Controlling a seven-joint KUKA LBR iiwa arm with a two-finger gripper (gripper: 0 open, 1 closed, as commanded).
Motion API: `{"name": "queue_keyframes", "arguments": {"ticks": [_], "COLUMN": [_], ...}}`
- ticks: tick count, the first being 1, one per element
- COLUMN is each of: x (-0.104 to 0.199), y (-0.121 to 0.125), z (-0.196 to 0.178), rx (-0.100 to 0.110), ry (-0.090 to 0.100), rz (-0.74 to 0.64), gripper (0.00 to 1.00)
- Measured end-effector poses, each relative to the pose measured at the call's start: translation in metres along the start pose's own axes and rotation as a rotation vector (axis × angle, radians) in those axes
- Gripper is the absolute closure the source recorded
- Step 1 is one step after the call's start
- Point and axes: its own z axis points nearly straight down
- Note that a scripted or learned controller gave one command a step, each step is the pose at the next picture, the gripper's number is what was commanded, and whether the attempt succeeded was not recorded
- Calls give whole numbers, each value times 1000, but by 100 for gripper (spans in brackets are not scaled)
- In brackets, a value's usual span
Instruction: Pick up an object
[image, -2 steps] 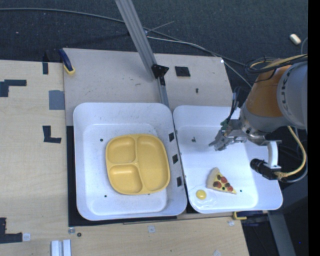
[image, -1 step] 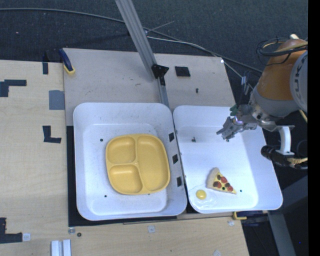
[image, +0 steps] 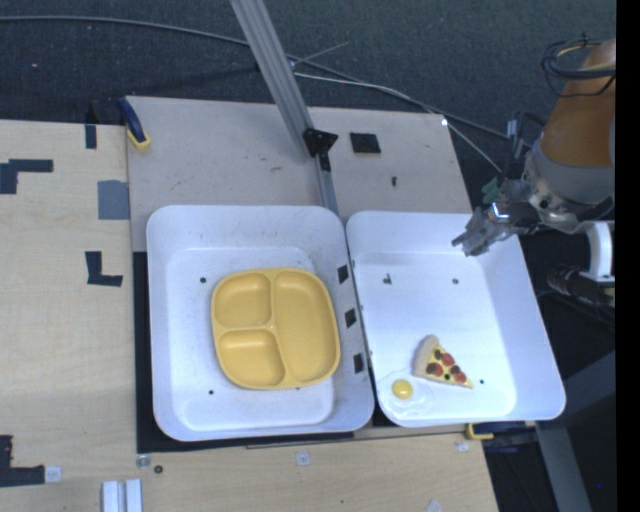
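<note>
A toy pizza slice (image: 443, 363) with red dots lies near the front of the right bin (image: 500, 290). A small yellow round piece (image: 402, 389) sits just left of it, by the bin's front left corner. My gripper (image: 477, 235) hangs over the far right corner of the right bin, well behind the pizza slice. Nothing shows between its fingers. The arm comes in from the right, with its orange band at the top right.
The left bin (image: 180, 300) holds a yellow divided plate (image: 274, 327) with three sections. A slanted metal pole (image: 285, 90) crosses the bench behind the bins. Cables run across the dark floor at the top.
</note>
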Motion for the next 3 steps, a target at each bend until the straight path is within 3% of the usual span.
{"name": "queue_keyframes", "arguments": {"ticks": [2,3], "x": [115,165], "y": [16,14], "z": [0,20], "rx": [6,9], "ry": [2,2], "rz": [-5,-4], "gripper": [100,100]}}
